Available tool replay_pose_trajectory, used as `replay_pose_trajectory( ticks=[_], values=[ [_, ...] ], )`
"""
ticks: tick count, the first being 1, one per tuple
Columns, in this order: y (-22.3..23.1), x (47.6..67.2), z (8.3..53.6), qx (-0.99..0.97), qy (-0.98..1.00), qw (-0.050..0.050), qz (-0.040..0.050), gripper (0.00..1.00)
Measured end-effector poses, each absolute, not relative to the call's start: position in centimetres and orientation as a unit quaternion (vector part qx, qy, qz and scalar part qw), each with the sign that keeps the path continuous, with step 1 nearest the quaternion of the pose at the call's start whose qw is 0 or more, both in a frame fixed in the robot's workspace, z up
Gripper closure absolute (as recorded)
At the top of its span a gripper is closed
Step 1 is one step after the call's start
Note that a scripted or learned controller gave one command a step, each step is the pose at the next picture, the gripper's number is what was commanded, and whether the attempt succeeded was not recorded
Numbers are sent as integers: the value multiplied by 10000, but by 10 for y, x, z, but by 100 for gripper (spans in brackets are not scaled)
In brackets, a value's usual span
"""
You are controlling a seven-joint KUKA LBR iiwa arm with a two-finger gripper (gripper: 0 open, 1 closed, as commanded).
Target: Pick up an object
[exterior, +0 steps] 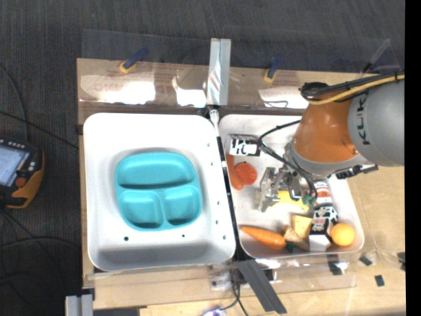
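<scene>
Far left, off the surface, on dark carpet: black handheld pendant with orange trim, cable trailing.

Left half of wooden surface: shallow white plastic bin. Inside, centred: turquoise plastic tray with three compartments, one long one toward far edge, two smaller toward near edge. Nothing seen lying in compartments.

Along far edge of surface: clear plastic sheeting, glare patches, held by two blue-and-yellow clamps, one left, one right of centre. Upright metal post at middle of far edge, between the bins.

Right half of surface: second shallow white bin, touching the first along shared wall. Contents, left to right:
- small black-and-white printed packet, far-left corner of bin;
- round orange-red plastic piece, just beside left wall;
- long orange carrot, lying near near edge, tilted;
- pale yellow wedge-shaped piece, just beside carrot's thick end;
- flat yellow item, mid-bin, partly hidden under hand;
- black-and-white printed carton with red spots, near right wall;
- small orange ball-shaped fruit, near-right corner, beside carton.

Metal two-finger hand low in middle of right bin, over flat yellow item. Fingers cluttered with cables and fittings: open or closed, cannot tell. Nothing visibly between them.

Above hand: orange band, then grey arm entering from right edge, black and yellow cables looped on top.
</scene>
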State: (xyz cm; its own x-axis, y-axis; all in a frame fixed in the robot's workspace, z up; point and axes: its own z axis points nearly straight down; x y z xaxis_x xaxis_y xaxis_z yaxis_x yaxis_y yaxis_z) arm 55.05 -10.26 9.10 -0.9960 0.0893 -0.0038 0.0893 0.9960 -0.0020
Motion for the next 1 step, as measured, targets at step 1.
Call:
replay_pose_trajectory(
  ticks=[1],
  values=[
    [-39, 606, 200, 290, 9996, 18, 3, 100]
  ],
)
